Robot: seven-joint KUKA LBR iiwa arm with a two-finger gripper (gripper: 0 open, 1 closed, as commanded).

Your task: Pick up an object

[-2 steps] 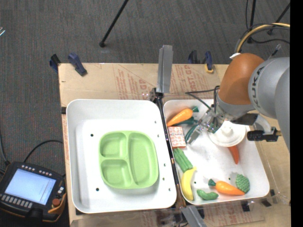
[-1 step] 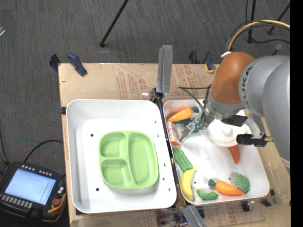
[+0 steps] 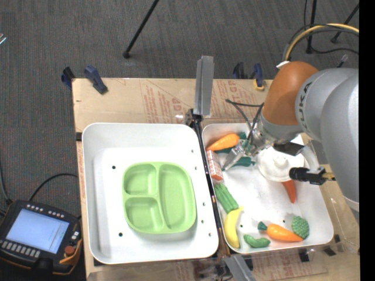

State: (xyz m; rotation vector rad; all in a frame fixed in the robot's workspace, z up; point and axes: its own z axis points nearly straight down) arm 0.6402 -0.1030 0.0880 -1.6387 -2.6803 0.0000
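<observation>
I see gripper (image 3: 240, 154) low in right bin (image 3: 319, 215), beside carrot (image 3: 224, 141); finger state: cannot tell. Risk: tips glance off carrot, shove it against wall, come up empty.

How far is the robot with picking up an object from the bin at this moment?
Done: the arm has reached into the right bin, and its pincer is low near the carrot at the bin's far left corner. In hand: nothing visible between the fingers. Left: gripping and lifting. The banana, cucumber and the other toys lie on the bin floor; the green plate sits in the left bin.
</observation>
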